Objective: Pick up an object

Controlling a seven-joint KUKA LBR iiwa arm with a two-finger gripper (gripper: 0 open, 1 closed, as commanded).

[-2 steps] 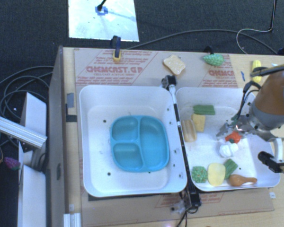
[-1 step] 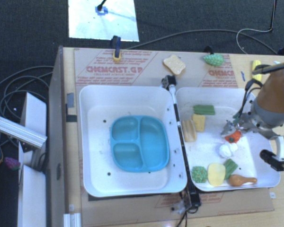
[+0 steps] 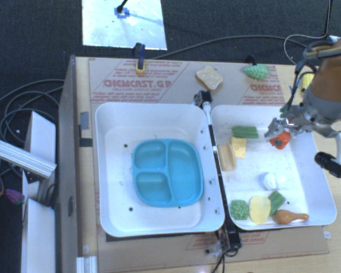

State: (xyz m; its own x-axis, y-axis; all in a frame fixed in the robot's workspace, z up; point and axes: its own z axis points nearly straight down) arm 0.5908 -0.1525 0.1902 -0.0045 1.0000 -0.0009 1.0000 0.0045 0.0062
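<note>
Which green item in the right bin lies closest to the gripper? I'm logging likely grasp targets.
The flat green rectangular piece near the right bin's top wall, just left of the gripper. The round green piece and small green wedge lie near the bottom wall.

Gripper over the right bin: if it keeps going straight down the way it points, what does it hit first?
Most likely the red-orange toy right at the gripper, then the right bin floor. Height above the toy is unclear from this slanted view.
</note>
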